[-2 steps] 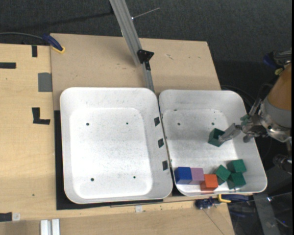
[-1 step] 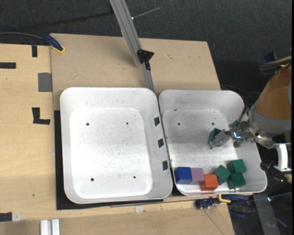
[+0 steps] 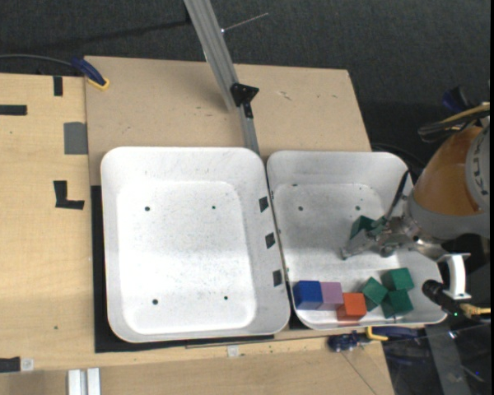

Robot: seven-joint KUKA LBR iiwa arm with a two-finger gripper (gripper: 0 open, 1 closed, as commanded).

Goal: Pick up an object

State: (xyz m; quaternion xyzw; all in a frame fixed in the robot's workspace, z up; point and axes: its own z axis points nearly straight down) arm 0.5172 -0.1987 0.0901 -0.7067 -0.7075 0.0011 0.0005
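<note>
My gripper (image 3: 356, 242) is low inside the right bin (image 3: 329, 167), near its middle, with the arm reaching in from the right. A dark green block (image 3: 366, 224) lies right against the gripper's upper side; I cannot tell whether it is gripped. Along the bin's front wall is a row of blocks: blue (image 3: 308, 293), purple (image 3: 332, 293), orange (image 3: 353, 305), and three green ones (image 3: 375, 289) (image 3: 401, 280) (image 3: 397, 304). These lie a short way below the gripper and apart from it.
The left bin (image 3: 181, 159) stands beside the right one, its rim touching it. A grey metal rail (image 3: 218, 52) runs down from the top to the seam between the bins. The wooden bench (image 3: 33, 220) surrounds both.
</note>
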